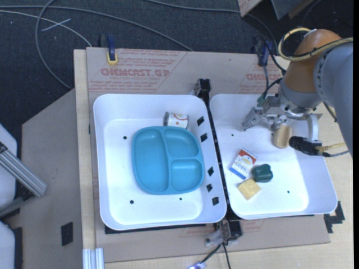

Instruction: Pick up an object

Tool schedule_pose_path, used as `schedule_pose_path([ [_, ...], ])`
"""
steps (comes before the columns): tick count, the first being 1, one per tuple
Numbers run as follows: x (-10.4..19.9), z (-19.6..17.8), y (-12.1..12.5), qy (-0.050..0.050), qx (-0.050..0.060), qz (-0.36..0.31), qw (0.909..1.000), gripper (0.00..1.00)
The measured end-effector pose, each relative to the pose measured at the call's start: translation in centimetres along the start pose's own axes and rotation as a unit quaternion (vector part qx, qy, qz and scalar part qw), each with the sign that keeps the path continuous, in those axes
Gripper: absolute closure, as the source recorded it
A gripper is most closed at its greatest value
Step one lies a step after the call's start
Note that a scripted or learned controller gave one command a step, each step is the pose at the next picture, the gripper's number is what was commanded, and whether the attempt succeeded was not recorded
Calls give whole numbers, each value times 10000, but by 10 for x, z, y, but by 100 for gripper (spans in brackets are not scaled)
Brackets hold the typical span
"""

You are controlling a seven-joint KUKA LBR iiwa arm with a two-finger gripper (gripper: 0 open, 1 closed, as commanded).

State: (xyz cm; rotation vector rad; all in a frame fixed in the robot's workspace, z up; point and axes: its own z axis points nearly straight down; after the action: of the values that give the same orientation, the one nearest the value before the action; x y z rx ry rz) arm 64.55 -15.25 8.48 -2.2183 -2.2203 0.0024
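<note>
Pincer [279, 123] poised low over the right white bin [317, 198]; whether anything is clamped cannot be told. Red-and-white packet [243, 163], dark green rounded object [262, 174] and yellow block [249, 189] lie clustered nearby, front-left of it, within easy reach.

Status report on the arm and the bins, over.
Gripper over right bin, far end. Small packet, green object, yellow block loose nearby. Blue divided plate in left bin.
</note>
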Motion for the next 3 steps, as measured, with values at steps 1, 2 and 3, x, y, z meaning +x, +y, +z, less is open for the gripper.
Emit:
schedule_pose_path([
  [1,0,-13,1,-3,-21,-3,10000,100],
  [2,3,-58,6,-10,-48,-2,10000,100],
  [3,13,-118,10,-12,-59,-6,10000,100],
])
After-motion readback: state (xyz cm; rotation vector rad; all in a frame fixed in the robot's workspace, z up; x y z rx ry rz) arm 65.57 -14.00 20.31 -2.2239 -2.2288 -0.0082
